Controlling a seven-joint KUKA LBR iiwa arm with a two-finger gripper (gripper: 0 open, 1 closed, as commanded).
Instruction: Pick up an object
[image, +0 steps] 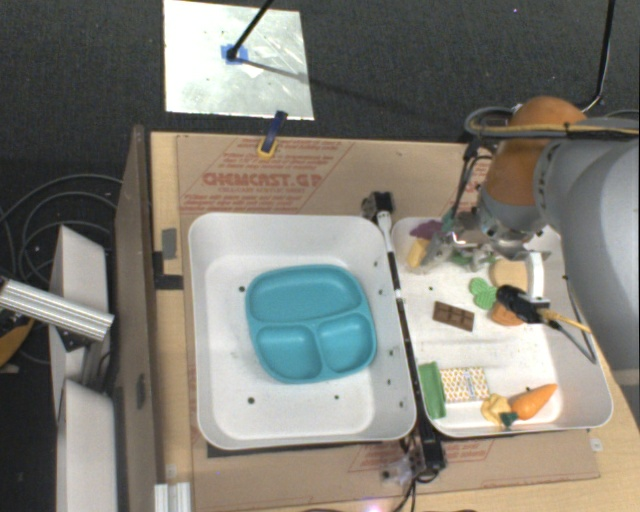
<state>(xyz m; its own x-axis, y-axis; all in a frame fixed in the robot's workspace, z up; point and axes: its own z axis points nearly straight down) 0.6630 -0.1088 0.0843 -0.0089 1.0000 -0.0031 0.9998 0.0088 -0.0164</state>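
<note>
Pincer (470, 246) low among crowded toys, grip state impossible to tell; purple piece (424, 230) just beside it may get nudged aside instead of grasped

Robot lab: KUKA arm (590, 190), bench w/ bins (215, 300), cables (40, 215).

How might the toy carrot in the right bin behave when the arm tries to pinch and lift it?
The carrot tapers to a point, so it would probably slip from a pinch near its tip. It looks small and plastic, likely light and stiff. Its rounded body may roll if nudged sideways.
</note>
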